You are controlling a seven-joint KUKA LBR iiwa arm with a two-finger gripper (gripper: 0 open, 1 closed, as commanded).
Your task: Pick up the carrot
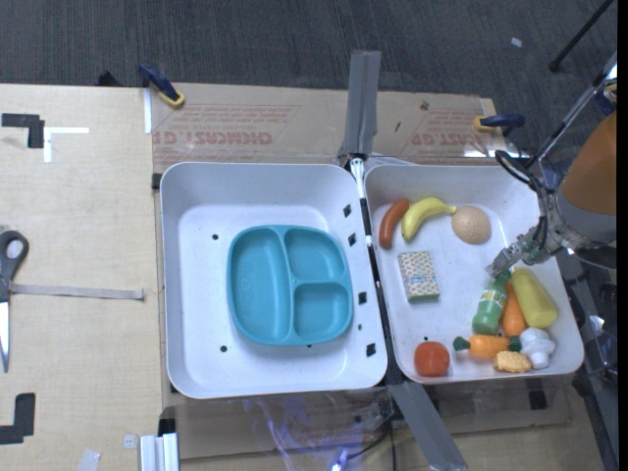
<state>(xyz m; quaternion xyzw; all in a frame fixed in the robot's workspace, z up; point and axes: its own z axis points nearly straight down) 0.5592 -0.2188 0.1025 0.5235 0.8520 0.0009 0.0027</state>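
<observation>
- While the gripper (512, 258) hovered above the carrot (513, 314), finger state couldn't be told.
- Best descend straight, avoiding the green bottle (490, 308) and yellow squash (536, 297) flanking it.

Only print: red lettering on the cardboard sheet (324, 126) behind the bins, upside down from this view. Looks like "CHEMICAL GUYS", not sure. Small box (419, 275) has a pattern, unreadable.

You look down at a slant from above the bench (78, 214), both bins (186, 292) fully framed.
</observation>
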